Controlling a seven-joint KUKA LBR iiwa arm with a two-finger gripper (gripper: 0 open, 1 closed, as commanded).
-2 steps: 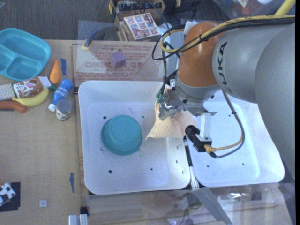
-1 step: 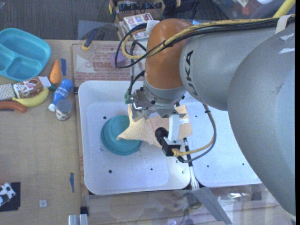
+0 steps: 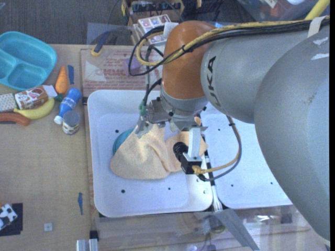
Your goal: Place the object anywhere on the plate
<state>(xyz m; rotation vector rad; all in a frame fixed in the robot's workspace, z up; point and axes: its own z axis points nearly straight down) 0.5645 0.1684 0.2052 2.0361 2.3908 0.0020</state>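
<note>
Filled most of the right half of the frame: a huge grey arm (image 3: 272, 88), orange-banded at upper centre, bent down over the left bin (image 3: 99, 156). Beside it at lower right, touching edge to edge, the right bin (image 3: 251, 171), largely covered by the arm.

Lay in the middle of the left bin: a pale yellow cloth (image 3: 138, 158), crumpled into a soft mound, taken here as the task's object. Peeked out from under the cloth's upper left edge: a sliver of teal plate (image 3: 120, 140), so the cloth was draped over much of it.

Sat directly under the orange band, at the cloth's top edge and touching it: the gripper (image 3: 149, 127). Could not tell whether the jaws were open, closed or pinching cloth.

Judged as the placing step, close to done, with the cloth seemingly resting on the plate already. Next move likely called for a clean release and a straight lift, without dragging the fabric off the plate.

Readable writing: only the letters "UKA" (image 3: 212, 80) running down the arm's grey casing. Pink print on a clear sheet (image 3: 112, 67) above the left bin, too blurred to read. Brown and white label on a small carton (image 3: 31, 95) at far left, also illegible.
</note>
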